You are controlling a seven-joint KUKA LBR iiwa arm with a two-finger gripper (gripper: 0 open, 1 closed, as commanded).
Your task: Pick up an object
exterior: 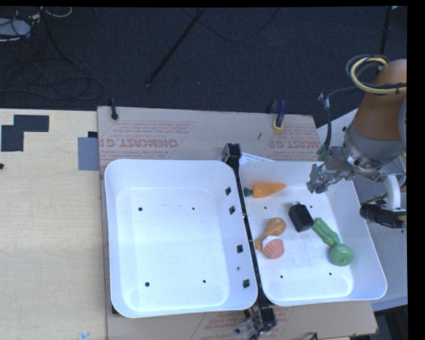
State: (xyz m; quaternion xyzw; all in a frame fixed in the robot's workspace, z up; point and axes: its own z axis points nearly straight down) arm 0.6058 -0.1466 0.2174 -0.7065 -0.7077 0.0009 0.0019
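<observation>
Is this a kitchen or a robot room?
Most likely a robot lab, not a kitchen. A robot arm's gripper hangs over a white bin holding toy food like a carrot, and loose cables lie on the dark floor behind the bench.

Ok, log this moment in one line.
jaws: above right bin, nothing seen held | carrot, black block, green toy: in bin

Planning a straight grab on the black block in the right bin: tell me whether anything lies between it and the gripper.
Nothing visible does. The gripper hangs over the right bin's upper right part, and bare white floor separates it from the black block. The green tool lies on the block's far side.
</observation>
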